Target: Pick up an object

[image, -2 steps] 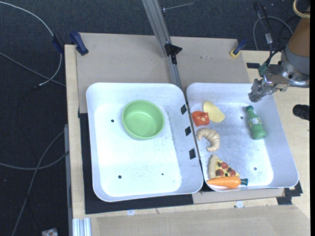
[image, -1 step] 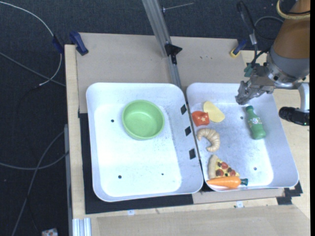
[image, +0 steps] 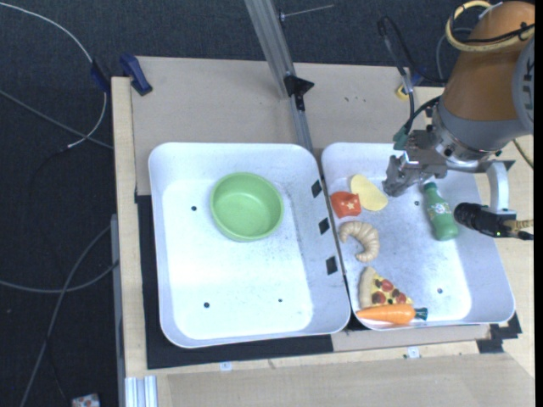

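My gripper (image: pixel 396 183) hangs over the upper part of the right bin (image: pixel 475 299), just right of a yellow chip-shaped piece (image: pixel 366 192). A red tomato-like piece (image: pixel 345 203) lies beside that yellow piece. A green bottle (image: pixel 439 211) lies to the gripper's lower right. Lower in the same bin are a tan croissant (image: pixel 362 236), a pizza slice (image: pixel 381 289) and an orange carrot (image: pixel 389 315). Nothing shows between the fingers.
The left bin (image: pixel 182 308) holds a green bowl (image: pixel 246 205). A metal pole (image: pixel 273 32) slants down to the divide between the bins. Black clips (image: pixel 324 225) sit along that divide.
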Controlling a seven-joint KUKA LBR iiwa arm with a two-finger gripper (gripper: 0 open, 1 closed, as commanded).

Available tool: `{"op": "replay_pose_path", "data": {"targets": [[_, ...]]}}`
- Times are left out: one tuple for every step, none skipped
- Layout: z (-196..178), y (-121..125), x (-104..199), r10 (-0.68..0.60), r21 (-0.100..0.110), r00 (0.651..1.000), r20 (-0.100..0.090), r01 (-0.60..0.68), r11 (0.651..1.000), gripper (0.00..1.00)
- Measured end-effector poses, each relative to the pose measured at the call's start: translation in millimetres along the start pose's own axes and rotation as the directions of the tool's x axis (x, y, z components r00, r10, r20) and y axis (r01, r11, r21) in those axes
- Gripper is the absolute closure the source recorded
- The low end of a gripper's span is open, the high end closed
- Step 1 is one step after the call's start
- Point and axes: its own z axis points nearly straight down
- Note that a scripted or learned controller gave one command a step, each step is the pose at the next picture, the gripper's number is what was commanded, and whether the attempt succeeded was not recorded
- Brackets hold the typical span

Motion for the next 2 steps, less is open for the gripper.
{"op": "replay_pose_path", "data": {"targets": [[0,-23,59,-0.001,0.003,1.000,0.000,0.001,1.000,1.00],[5,-28,118,-0.002,0.005,1.000,0.001,0.002,1.000,1.00]]}}
